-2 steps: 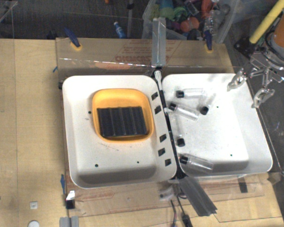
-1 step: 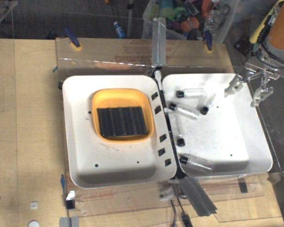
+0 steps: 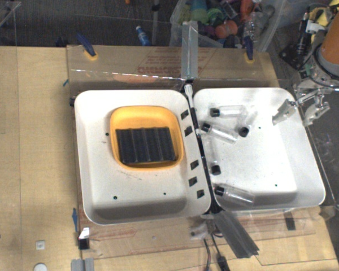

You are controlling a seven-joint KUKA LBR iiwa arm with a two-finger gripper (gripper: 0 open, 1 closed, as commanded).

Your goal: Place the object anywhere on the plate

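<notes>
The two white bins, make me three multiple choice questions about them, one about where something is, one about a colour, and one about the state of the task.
1. Where does the plate sit?
A. In the left bin
B. In the right bin
C. On the bench outside both bins

2. What colour is the plate?
A. Blue
B. Yellow-orange
C. Green

3. What is the state of the clear vials with black caps?
A. All stacked on the plate
B. Lying loose in the right bin, none on the plate
C. Standing upright on the dark ridged insert

Answers:
1. A, the plate lies in the middle of the left bin.
2. B, its rim reads yellow-orange around the dark ridged insert.
3. B, the vials lie on their sides on the right bin's floor, while the gripper hangs over that bin's upper right corner.
</notes>
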